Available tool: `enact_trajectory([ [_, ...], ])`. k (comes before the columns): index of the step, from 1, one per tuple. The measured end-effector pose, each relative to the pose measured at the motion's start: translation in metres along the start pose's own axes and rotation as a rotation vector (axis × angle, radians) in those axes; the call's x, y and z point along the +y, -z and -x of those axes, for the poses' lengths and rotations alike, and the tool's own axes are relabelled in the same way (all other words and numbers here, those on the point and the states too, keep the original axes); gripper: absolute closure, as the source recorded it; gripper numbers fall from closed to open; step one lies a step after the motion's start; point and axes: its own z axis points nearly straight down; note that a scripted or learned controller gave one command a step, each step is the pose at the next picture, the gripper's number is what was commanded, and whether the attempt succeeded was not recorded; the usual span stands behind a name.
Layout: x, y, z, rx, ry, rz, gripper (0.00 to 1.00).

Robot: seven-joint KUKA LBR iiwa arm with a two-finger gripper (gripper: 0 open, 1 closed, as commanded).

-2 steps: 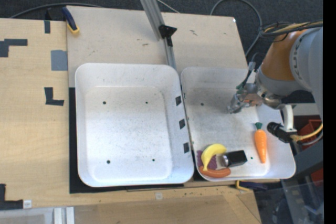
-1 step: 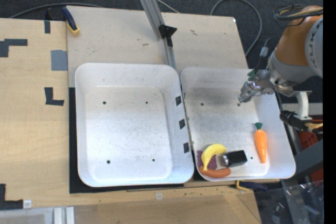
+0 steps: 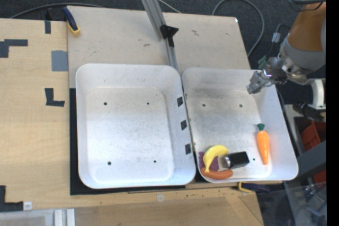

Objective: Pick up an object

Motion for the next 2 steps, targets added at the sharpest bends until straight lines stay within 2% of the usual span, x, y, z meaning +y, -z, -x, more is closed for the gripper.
enact_trajectory([
  [1, 0.001, 0.04, 0.0, 0.0, -0.001, -0.001, 1.0],
  [2, 0.004, 0.032, -0.044, 0.003, 0.003, -0.007, 1.0],
])
